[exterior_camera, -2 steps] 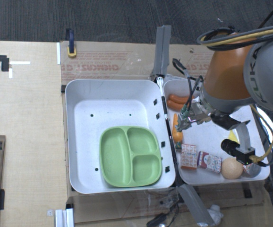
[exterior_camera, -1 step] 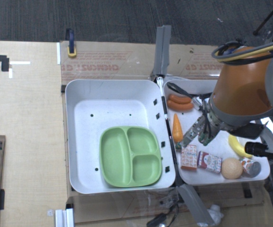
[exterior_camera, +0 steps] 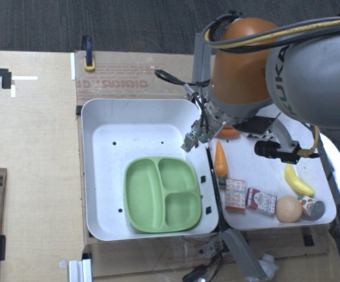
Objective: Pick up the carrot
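The carrot (exterior_camera: pixel 220 159) is orange and lies lengthwise in the right bin (exterior_camera: pixel 329 157), close to the wall that divides the two bins. My gripper (exterior_camera: pixel 193 138) hangs just left of and slightly above the carrot, over the right edge of the left bin (exterior_camera: pixel 99 157), apart from the carrot. Nothing shows held in it. Another orange piece (exterior_camera: pixel 229 132) peeks out from under the wrist just behind the carrot.
A green divided plate (exterior_camera: pixel 163 192) fills the front of the left bin. The right bin's front holds two small cartons (exterior_camera: pixel 235 194) (exterior_camera: pixel 261 201), a tan ball (exterior_camera: pixel 288 209), a can (exterior_camera: pixel 313 208) and a banana (exterior_camera: pixel 298 181).
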You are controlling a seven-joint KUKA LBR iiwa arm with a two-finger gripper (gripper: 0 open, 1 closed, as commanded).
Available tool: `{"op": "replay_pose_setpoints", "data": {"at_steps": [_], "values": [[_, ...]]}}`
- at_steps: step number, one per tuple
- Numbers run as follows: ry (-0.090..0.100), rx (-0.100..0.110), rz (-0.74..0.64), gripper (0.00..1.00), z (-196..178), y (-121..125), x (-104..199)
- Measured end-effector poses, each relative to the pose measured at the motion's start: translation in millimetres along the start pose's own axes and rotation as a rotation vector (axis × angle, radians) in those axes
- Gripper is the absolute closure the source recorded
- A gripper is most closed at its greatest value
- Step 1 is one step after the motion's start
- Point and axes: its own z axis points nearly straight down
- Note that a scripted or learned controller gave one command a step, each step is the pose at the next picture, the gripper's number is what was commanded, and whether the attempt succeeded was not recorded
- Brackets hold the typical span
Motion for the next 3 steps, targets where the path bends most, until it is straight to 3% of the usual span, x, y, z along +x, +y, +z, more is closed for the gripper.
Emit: {"op": "replay_pose_setpoints", "data": {"at_steps": [1,2,3], "values": [[0.000,0.000,-0.211,1.00,-138,-74,-70],[0.000,0.000,-0.343,1.00,-58,-84,5],[0.000,-0.002,-0.788,1.00,-20,-73,37]]}}
